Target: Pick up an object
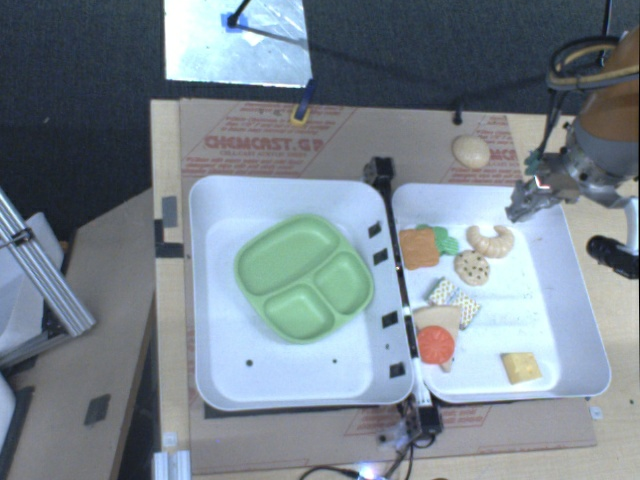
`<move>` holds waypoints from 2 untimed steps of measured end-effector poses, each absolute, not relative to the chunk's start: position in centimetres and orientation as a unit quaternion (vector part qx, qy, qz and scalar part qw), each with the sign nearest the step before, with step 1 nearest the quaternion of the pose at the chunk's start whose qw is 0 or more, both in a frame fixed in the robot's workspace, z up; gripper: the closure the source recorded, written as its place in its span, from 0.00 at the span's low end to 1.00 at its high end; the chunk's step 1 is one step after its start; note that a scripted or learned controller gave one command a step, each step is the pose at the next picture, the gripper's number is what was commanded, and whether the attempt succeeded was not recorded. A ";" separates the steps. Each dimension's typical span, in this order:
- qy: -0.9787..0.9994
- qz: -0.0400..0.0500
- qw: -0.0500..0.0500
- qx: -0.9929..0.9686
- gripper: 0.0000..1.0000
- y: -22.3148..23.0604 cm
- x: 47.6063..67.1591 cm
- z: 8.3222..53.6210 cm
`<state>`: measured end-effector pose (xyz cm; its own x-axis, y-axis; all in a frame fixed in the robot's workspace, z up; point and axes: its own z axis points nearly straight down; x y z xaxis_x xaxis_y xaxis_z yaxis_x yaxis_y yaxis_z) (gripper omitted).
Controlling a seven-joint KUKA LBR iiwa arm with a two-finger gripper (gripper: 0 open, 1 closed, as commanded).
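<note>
The right bin (577,298) holds several toy foods: an orange piece with a green leaf (424,246), a tan croissant (491,239), a cookie (472,268), a checkered cracker (452,296), a red tomato slice with a tan wedge (436,336), and a yellow cheese block (520,367). My gripper (525,206) hangs over the bin's far right corner, just above and right of the croissant. Nothing shows between its fingers.
The left bin (215,268) holds a green divided plate (303,278). A black divider (393,278) runs between the bins. A beige round object (471,151) lies on the bench behind the right bin. A foil sheet (238,28) lies at the back.
</note>
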<state>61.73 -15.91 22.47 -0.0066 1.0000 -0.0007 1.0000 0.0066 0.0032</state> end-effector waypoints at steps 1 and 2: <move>0.710 0.001 0.000 0.704 1.00 -11.1 61.1 21.6; 0.711 0.001 0.000 0.704 1.00 -5.8 60.0 22.9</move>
